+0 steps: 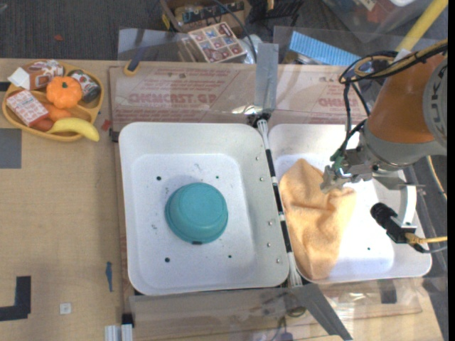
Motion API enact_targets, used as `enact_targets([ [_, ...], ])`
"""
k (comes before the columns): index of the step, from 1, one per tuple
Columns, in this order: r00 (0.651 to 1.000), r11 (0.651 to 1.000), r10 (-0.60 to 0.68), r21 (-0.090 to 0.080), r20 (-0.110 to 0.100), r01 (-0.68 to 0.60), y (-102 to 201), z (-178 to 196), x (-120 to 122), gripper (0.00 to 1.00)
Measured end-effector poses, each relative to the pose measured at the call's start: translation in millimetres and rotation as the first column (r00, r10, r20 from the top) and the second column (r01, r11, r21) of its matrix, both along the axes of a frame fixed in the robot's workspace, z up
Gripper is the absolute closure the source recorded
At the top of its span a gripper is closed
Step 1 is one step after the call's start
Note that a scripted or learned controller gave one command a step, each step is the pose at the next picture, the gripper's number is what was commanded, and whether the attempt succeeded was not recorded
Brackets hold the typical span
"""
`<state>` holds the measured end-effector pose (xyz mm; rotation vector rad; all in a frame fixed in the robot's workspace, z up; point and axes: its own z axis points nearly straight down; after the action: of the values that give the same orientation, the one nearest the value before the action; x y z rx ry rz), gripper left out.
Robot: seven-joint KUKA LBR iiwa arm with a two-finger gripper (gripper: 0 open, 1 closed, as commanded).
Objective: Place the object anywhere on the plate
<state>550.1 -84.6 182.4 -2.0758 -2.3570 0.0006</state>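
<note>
Claw (333, 177) set at the upper right edge of an orange cloth (318, 215) in the right bin (405, 261).
A teal plate (197, 212) is seen in the left bin (142, 148); claw state cannot be told, possibly touching cloth.

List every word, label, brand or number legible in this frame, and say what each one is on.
"UK", partial letters cut off at the frame edge, on the grey arm beside its orange band.
Faint reddish print on the cardboard strip behind the bins: too washed out to read reliably.
Printed box on the floor: patterned, text too small.
Packets in the yellow fruit tray: blurred.
</note>
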Motion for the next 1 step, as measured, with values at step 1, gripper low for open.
enact_targets([
  [1,1.000,1.000,0.001,-0.001,-0.001,-0.001,-1.0,40.0,1.3,1.00],
])
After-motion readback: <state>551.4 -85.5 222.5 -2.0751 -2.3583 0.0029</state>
